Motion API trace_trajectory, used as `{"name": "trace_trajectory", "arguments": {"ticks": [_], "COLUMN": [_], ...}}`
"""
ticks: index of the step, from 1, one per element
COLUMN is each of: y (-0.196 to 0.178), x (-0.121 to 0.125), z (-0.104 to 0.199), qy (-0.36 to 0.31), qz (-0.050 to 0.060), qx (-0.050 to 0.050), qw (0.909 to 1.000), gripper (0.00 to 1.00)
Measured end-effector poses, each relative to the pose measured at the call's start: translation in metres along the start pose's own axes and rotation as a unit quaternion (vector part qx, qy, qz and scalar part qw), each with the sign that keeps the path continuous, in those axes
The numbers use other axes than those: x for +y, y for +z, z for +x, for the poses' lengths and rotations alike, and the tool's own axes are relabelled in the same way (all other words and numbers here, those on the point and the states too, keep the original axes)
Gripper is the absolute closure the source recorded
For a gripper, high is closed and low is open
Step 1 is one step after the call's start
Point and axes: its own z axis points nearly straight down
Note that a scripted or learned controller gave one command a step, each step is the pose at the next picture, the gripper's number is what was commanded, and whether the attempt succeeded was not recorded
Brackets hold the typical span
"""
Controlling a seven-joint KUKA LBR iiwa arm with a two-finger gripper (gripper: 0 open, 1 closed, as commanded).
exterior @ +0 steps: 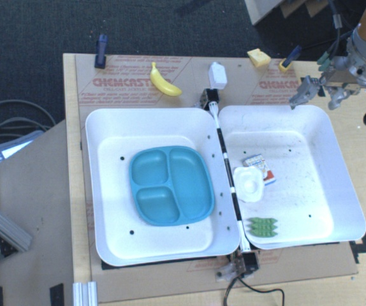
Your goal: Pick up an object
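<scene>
My gripper (pixel 315 97) hangs over the far right corner of the right bin (pixel 310 132), its two fingers spread apart and open with nothing between them. Well below and left of it in that bin lie a white cup (pixel 248 184), a small red and blue packet (pixel 260 165) touching the cup's far side, and a green pea pod (pixel 263 227) near the front wall. A blue divided plate (pixel 170 185) sits in the middle of the left bin (pixel 106 139).
On the bench behind the bins lie a yellow banana (pixel 164 82), a white block (pixel 217 74), a yellow chunk (pixel 258 57), a dark blue clip (pixel 100 50) and a small blue and yellow piece (pixel 289 57). A black-and-white bar (pixel 224 164) marks the seam between the bins.
</scene>
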Motion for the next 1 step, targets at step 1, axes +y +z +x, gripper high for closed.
{"name": "trace_trajectory", "arguments": {"ticks": [1], "y": [0.1009], "x": [-0.0103], "z": [0.0359], "qy": [-0.001], "qz": [0.001], "qx": [0.001], "qw": [1.0000], "gripper": [0.00]}}
